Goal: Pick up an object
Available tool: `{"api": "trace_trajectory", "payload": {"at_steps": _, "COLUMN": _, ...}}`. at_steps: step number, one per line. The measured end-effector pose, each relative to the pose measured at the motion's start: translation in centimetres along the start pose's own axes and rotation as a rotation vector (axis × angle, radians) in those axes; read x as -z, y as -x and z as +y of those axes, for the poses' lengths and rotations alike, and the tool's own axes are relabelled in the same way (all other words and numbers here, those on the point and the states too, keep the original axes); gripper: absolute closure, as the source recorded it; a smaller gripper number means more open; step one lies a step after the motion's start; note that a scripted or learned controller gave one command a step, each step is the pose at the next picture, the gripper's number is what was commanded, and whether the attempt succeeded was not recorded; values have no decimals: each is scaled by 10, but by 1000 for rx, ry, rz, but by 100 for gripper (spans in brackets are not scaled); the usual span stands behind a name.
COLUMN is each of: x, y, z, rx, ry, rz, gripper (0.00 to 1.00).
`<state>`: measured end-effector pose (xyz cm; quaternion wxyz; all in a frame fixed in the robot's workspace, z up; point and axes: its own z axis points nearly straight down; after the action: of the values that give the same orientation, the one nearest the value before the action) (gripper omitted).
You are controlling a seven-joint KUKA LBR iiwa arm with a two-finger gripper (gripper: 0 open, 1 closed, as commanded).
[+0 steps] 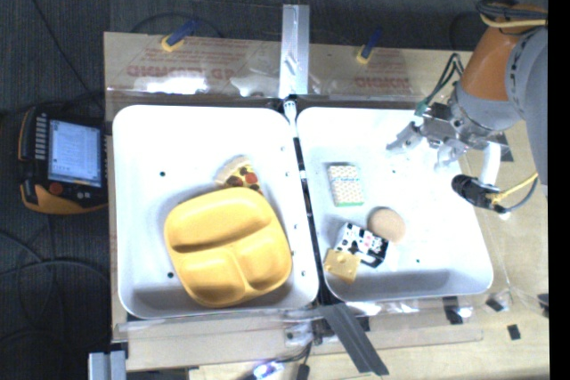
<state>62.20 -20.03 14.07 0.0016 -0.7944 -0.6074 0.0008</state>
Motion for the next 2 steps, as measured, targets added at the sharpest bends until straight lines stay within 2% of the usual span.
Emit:
{"api": "trace_trajectory", "payload": {"at_steps": 1, "x": 9, "y": -1, "z": 0, "rx": 2, "ry": -2, "rz": -1, "gripper": 100}}
{"api": "trace_trajectory", "payload": {"at_steps": 2, "x": 9, "y": -1, "z": 0, "rx": 2, "ry": -2, "rz": -1, "gripper": 0}}
